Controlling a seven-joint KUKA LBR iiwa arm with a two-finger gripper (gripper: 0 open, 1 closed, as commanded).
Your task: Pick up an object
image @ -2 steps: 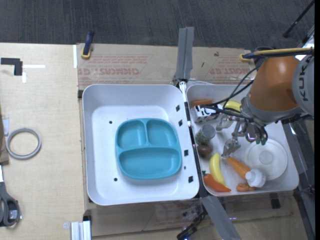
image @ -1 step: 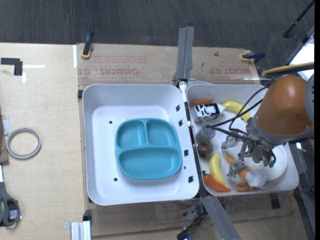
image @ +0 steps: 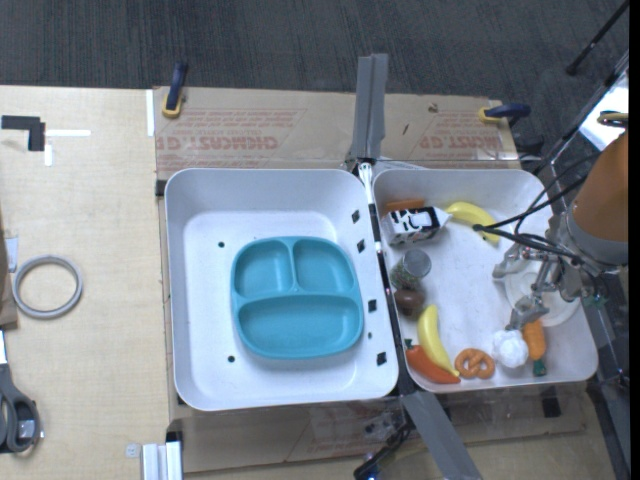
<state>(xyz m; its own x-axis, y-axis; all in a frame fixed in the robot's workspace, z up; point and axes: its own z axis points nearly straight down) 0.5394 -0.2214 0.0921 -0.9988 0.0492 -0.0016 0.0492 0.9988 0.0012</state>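
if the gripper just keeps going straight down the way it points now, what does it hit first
Most likely the white ball or the carrot beside it, near the front right corner of the right bin. The gripper hangs just above them, pointing down, though depth is hard to judge from this view.

A roll of tape (image: 45,286) is lying on the surface (image: 90,218), well left of the cardboard sheet (image: 260,133); scissors (image: 15,423) are lying below it.

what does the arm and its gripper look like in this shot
The arm shows a rounded orange section at the right edge, with grey metal below it. Thin black cables run across from it over the right bin. The gripper is a silvery grey metal assembly with slim fingers.
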